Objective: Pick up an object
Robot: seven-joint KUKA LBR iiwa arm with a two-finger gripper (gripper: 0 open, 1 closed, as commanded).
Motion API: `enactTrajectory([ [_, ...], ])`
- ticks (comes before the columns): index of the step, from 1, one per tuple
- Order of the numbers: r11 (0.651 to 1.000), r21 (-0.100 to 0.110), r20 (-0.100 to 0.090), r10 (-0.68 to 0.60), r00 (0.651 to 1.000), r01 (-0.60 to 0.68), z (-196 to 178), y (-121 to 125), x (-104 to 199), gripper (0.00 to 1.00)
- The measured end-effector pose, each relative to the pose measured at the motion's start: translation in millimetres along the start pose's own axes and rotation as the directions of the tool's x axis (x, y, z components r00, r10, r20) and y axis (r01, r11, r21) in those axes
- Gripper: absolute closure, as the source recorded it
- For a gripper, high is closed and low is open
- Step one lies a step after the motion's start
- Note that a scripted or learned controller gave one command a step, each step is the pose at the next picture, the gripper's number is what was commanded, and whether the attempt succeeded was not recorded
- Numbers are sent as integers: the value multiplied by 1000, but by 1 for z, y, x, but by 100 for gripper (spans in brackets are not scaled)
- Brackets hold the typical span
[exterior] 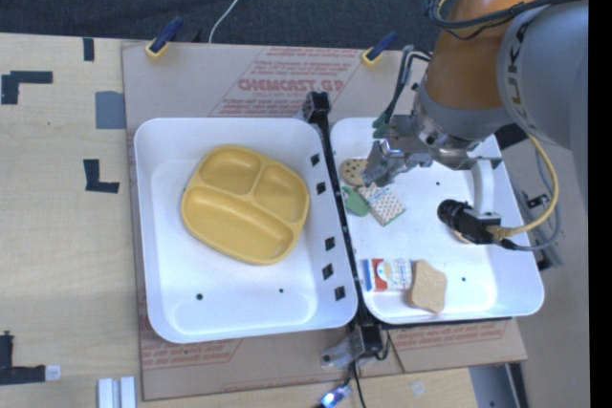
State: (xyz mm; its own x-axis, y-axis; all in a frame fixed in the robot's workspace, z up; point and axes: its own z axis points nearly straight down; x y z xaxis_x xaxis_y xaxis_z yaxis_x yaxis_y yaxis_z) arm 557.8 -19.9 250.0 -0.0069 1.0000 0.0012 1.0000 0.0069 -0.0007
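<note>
Two white bins, yellow tray (246, 203) in left one, gripper (376, 169) (finger state unreadable) over right bin's small items.

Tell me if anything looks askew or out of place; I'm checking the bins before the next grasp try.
Nothing looks spilled or damaged. The yellow tray lies at a slant in the left bin. In the right bin, small items bunch against the divider under the pincer, while the tan block overlaps the red-and-white packet near the front edge.
</note>
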Motion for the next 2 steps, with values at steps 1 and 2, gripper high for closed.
enactTrajectory([
  [1,1000,0,1,1,1000,-1,4,22,45,100],
  [2,1000,0,0,0,1000,0,6,40,101,100],
])
